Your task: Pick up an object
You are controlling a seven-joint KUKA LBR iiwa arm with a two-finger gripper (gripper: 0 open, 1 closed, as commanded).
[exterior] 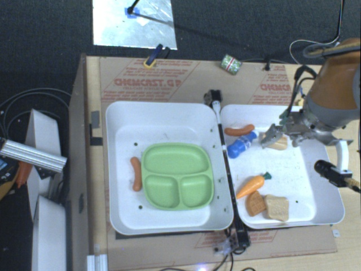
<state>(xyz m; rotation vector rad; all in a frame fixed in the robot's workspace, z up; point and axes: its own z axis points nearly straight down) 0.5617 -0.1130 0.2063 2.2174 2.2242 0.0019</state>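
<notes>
The gripper is hovering by a pale wedge in the right bin, grip state unclear, and ought to be centring squarely before lifting.

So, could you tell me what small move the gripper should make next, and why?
Probably a short, straight descent onto the tan wedge-shaped piece. The gripper sits right over it in the right bin, and the blue bottle and sausage lie apart to the left, so little should interfere.
</notes>
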